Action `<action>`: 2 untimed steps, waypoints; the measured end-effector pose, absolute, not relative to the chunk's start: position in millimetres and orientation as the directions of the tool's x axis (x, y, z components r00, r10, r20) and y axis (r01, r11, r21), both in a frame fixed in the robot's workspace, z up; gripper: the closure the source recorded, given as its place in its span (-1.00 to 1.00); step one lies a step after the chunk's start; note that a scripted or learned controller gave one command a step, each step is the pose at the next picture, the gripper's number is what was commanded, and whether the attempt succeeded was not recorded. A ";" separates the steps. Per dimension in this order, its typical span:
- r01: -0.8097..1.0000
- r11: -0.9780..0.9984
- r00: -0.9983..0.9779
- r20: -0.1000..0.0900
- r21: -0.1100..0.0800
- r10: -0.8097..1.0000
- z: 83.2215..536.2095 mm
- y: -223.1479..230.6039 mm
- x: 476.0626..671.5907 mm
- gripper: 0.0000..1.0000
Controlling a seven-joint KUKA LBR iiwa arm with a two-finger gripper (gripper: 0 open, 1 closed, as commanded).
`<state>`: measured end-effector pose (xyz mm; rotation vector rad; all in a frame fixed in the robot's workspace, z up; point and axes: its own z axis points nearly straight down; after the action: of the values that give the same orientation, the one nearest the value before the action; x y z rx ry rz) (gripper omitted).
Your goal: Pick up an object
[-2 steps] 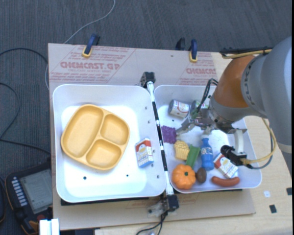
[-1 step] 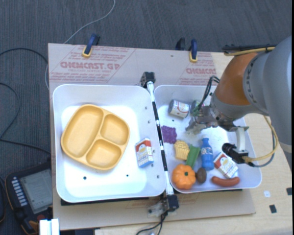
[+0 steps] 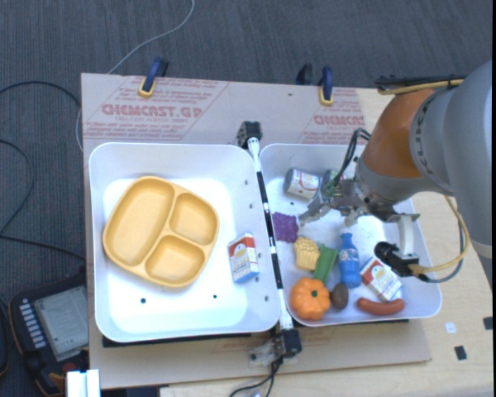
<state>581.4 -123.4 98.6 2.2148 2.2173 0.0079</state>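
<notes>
While the blue bottle [image 3: 349, 259] is lying among toy food in the right bin [image 3: 426, 304], I am hovering the gripper [image 3: 337, 208] just above it, jaws spread and empty; next I am judging a straight descent is needed.

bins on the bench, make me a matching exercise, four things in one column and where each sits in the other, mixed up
Things:
1. yellow divided plate
2. toy pumpkin
3. tin can
4. toy sausage

Places:
A. right bin, far left part
B. right bin, near left corner
C. left bin, left half
D. right bin, near right corner

Pairs: 1-C, 2-B, 3-A, 4-D
</notes>
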 end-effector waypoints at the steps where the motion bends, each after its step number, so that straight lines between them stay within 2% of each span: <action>1: 1.000 -0.001 0.001 -0.004 0.012 1.000 88.7 -117.5 527.0 -1.00; 2: 1.000 0.000 0.000 -0.003 0.013 1.000 99.1 -117.4 528.0 1.00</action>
<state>528.0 -117.4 99.1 2.2133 2.2130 0.0111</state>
